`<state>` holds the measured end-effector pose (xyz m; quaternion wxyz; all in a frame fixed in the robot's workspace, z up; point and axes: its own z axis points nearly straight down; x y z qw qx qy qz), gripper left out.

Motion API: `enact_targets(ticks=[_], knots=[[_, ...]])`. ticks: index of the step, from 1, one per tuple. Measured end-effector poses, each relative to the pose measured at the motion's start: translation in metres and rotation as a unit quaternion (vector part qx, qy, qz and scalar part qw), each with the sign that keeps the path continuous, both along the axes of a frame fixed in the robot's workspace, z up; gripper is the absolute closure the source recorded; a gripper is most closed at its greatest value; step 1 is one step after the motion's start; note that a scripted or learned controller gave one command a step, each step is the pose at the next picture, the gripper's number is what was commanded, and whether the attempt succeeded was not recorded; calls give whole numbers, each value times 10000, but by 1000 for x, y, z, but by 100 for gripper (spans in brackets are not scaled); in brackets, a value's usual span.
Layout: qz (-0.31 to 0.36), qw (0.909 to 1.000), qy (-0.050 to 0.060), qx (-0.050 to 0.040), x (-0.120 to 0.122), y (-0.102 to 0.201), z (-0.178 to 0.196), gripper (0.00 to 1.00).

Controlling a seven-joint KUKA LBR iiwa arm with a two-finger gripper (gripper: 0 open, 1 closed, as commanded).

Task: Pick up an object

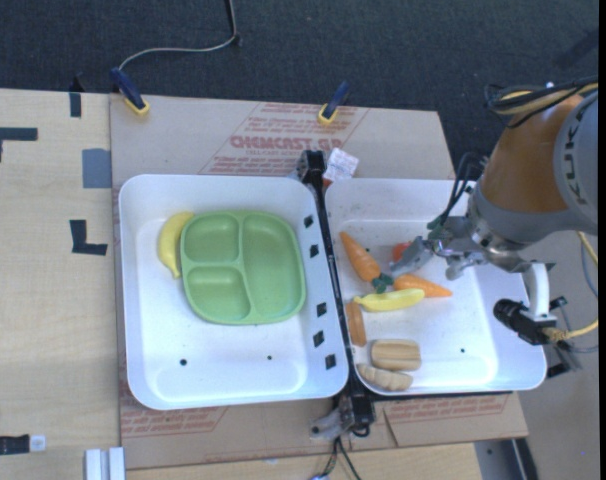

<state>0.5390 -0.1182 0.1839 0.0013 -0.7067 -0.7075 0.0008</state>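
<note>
The end effector (415, 256) was seen just above the carrot (424, 286); its grip state could not be told; centring over one item was judged advisable.

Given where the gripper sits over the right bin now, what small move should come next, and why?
Probably a short drop straight down. The gripper hovers in the right bin just above the carrots and the yellow pepper, with nothing seen between its fingers, so lowering onto that cluster looks like the nearest chance of a grasp.

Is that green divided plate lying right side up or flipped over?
Right side up: the green divided plastic plate shows its three hollow compartments facing upward, flat in the left white bin.
</note>
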Motion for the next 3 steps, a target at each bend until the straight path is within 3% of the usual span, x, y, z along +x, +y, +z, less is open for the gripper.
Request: enact_targets(ticks=[1, 2, 3], knots=[[1, 10000, -38, -9, 28, -15, -97, 0], [-2, 10000, -37, -23, 28, -17, -87, 100], [4, 10000, -10, -2, 0, 59, 0, 100]])
